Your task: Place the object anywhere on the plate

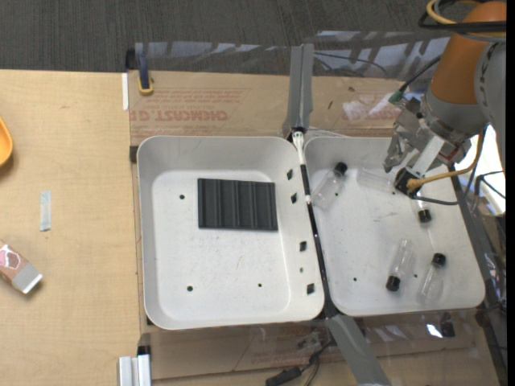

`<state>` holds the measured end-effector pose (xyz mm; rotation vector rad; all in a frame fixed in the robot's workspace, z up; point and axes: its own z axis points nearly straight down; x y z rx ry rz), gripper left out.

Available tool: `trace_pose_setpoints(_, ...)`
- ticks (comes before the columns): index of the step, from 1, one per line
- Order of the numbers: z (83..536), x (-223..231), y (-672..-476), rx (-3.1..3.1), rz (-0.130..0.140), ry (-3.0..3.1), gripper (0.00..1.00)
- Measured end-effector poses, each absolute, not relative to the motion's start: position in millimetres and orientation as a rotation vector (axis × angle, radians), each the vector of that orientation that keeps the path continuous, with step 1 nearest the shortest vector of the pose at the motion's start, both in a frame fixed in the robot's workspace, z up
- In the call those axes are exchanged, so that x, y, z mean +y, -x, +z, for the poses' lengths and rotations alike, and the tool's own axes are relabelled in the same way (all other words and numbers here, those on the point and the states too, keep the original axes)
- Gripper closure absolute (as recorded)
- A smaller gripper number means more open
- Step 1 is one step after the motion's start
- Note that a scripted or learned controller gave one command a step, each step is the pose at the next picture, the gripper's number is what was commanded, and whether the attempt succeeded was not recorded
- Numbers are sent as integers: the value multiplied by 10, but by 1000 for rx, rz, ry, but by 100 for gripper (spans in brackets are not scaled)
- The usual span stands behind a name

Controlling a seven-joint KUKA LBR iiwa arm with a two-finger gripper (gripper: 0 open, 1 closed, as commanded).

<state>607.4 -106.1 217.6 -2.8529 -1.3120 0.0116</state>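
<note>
A dark ribbed plate (237, 204) lies flat in the left bin (165, 296), toward its back. Several clear vials with black caps are scattered in the right bin (354, 296): one vial (328, 186) near the divider, another vial (373, 179) just left of the gripper, and two vials (398, 264) (433, 276) near the front. A small black-capped piece (423, 214) lies under the wrist. My gripper (396, 161) hangs over the back right part of the right bin, pointing down and left, far from the plate. I see nothing clearly between its fingers.
A metal divider (302, 95) runs between the two bins. Brown cardboard (201, 107) lies behind them. On the wooden bench to the left rest a small wrapped item (18, 268) and a pale strip (45, 211).
</note>
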Motion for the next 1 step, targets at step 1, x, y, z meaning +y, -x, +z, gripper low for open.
trace_pose_setpoints(1, 2015, -98, -5729, -1551, 8, 2730, 100)
